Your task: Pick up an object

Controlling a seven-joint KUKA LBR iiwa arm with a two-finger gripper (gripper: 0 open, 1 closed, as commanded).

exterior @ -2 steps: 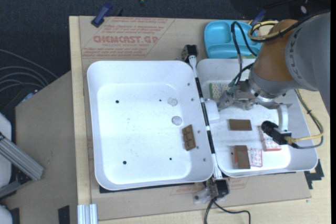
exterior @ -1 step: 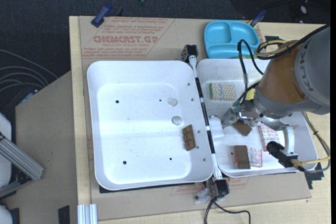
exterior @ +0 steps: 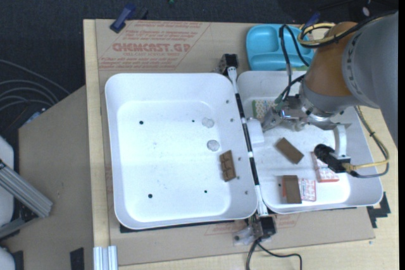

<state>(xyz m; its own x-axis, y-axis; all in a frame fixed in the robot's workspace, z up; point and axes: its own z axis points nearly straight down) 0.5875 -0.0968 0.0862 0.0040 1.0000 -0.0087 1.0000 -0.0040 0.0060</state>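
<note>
1. A tan desk with red printed lettering carries two shallow white plastic bins side by side
2. The left white bin holds three small things, all towards its right wall
3. The right white bin is partly covered by the grey arm with its orange band, which reaches in from the right
4. The jaws hang low over the back left of the right bin; I cannot tell whether they stand wide or narrow
5. A light blue plastic tray sits on the desk just behind the right bin
6. A flat brown rectangular block lies tilted in the middle of the right bin, near the jaws but apart from them
7. A second brown block lies at the front of that bin, touching a red-and-white packet
8. A dark brown ridged bar lies in the left bin
9. A green-and-white packet lies just beside the jaws
10. Two pale round discs lie in the left bin, behind the bar
</note>
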